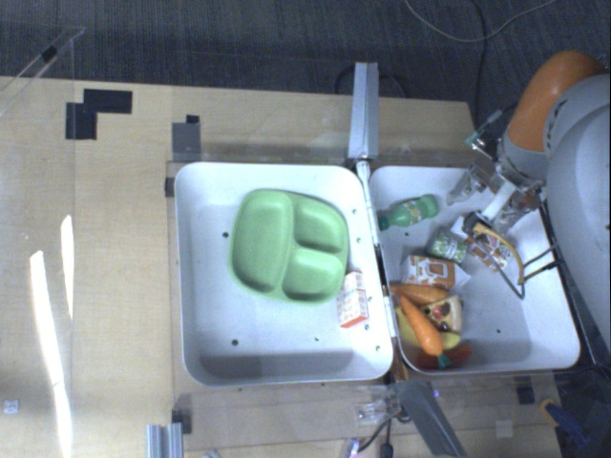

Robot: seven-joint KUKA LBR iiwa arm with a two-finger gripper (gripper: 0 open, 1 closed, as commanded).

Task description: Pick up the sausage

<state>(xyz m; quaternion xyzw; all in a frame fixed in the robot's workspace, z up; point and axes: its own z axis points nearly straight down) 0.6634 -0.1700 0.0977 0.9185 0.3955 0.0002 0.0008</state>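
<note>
Camera view shows the sausage (427,295), as we judge it, as the brownish piece in the right bin (535,351), at the near-left pile, touching the carrot (426,330) and just under a small carton (430,272). It seems a light, smooth toy, maybe slippery; we would pinch it across the middle. The gripper (492,198) hangs well apart, over the far side; whether it is spread or closed we are not able to judge.

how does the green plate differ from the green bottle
The green plate lies in the left bin; the green bottle lies in the right bin. The plate is far larger, a shallow tray with three compartments; the bottle is small, rounded and lying on its side. The plate sits apart; the bottle lies near other items. Both are light green.
</note>
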